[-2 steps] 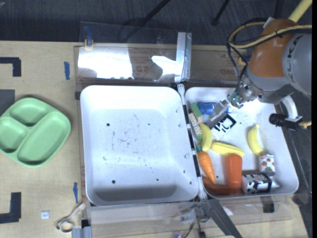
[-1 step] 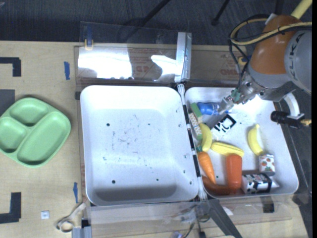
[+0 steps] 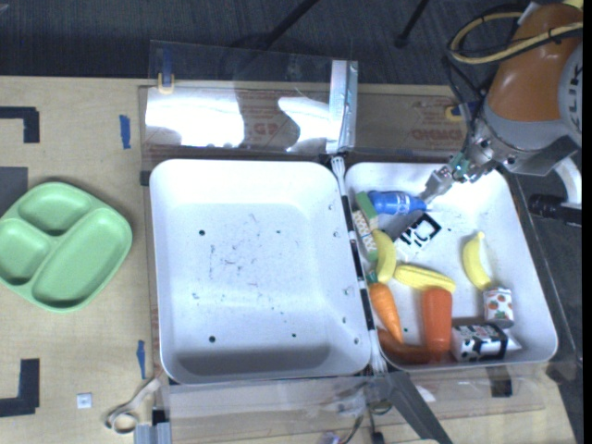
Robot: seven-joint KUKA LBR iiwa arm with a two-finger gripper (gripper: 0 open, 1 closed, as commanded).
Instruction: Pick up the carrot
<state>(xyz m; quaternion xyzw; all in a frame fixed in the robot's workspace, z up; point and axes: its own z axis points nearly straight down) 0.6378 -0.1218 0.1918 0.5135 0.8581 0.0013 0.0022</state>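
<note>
A: So, where was the carrot (image 3: 386, 310)?

B: It lay in the right bin (image 3: 529, 248), hard against the bin's left wall near the front, tip pointing to the front edge. Its thick end touched a yellow banana (image 3: 424, 277) that ran across the bin's middle.

A: And the gripper (image 3: 437, 184)?

B: It hung over the back of the same bin, well apart from the carrot, just beside a blue bottle (image 3: 394, 202). Whether it was spread or pressed together I could not tell; it was too small and blurred. Nothing showed between its tips.

A: What else was in that bin?

B: An orange cylinder (image 3: 437, 320) stood just right of the carrot. A second banana (image 3: 475, 259) lay near the right wall, a small white die with coloured spots (image 3: 499, 304) sat below it, and a black-and-white can (image 3: 479, 342) lay at the front. A black-and-white card (image 3: 419, 231) sat below the bottle.

A: And the left bin (image 3: 250, 266)?

B: It bore only faint scuffs. A green divided plate (image 3: 61, 245) rested on the worktop (image 3: 83, 359), far left.
</note>
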